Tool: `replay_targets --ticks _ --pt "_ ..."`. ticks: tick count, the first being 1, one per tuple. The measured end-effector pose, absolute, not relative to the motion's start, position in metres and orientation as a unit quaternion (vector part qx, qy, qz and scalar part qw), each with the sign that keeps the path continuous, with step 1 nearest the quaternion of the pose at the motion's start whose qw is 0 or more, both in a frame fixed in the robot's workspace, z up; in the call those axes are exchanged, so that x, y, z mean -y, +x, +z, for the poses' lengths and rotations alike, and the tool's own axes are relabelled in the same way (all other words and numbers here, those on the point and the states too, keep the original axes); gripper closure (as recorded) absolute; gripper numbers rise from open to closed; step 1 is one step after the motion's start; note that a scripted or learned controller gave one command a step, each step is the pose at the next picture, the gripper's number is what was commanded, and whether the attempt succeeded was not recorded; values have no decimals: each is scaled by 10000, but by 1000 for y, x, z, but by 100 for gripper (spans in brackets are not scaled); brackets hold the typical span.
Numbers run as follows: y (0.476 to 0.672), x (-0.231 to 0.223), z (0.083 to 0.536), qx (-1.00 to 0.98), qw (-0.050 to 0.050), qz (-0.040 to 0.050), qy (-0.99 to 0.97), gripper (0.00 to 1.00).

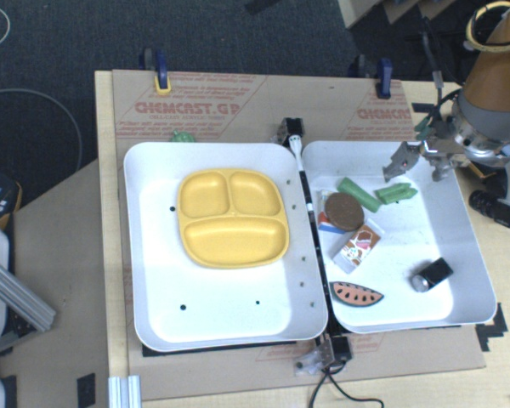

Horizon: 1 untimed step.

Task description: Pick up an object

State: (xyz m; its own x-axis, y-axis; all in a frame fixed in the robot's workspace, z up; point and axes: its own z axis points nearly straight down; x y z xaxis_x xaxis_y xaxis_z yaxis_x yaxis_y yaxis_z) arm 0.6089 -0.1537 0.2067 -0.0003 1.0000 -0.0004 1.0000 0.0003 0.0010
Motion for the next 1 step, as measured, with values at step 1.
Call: replay_targets --ticks 1 --pt "612 85 422 -7099 84 72 7042 0"
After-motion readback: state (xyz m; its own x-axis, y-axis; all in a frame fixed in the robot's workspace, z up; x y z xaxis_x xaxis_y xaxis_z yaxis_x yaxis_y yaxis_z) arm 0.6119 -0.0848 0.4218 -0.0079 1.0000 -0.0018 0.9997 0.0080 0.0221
